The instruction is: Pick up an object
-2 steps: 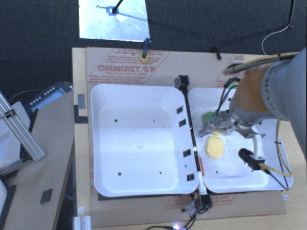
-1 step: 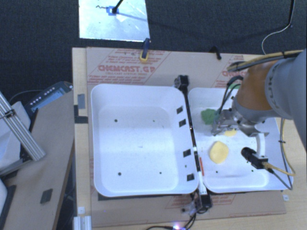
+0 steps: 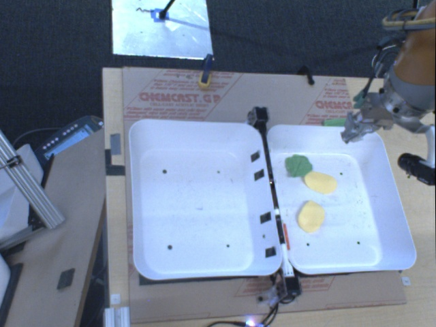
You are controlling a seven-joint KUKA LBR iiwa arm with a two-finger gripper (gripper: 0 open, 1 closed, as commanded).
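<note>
Dark carpet surrounds bench [image 3: 170,94]; pincer [image 3: 355,133] over right bin [image 3: 398,237], grip state unreadable.

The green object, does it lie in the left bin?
No, the green object lies in the right bin, touching a yellow piece.

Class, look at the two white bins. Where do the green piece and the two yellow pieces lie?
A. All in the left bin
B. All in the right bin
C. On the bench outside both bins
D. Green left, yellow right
B: the green piece and both yellow pieces lie inside the right bin.
</note>
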